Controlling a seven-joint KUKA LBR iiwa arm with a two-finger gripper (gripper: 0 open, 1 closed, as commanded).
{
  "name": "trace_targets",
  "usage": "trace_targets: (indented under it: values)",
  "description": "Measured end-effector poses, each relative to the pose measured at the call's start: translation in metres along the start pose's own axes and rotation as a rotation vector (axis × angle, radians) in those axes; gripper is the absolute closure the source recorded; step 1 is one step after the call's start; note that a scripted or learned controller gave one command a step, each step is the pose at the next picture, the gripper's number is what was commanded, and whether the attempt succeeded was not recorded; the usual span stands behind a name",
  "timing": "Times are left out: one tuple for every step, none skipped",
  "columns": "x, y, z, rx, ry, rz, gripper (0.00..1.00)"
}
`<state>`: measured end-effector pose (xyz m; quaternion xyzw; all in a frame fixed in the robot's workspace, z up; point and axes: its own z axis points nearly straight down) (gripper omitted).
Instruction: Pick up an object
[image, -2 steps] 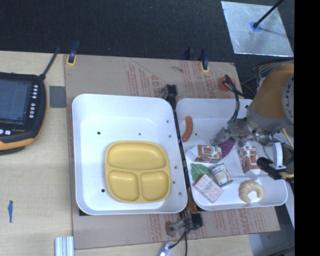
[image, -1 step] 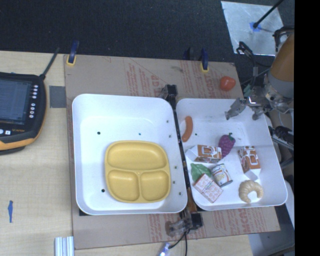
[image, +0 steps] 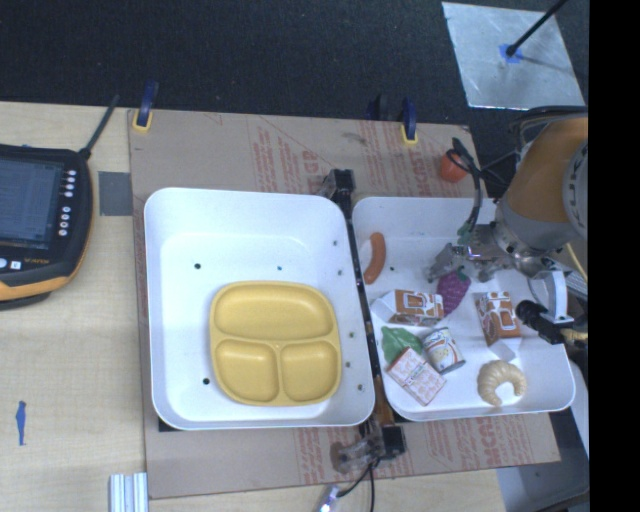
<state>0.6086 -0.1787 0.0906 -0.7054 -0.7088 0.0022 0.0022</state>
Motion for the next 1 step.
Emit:
trace_targets:
  values:
    - [0.0454,0.0045,-0.0011,-0.001,0.0,-0.002,0.0]
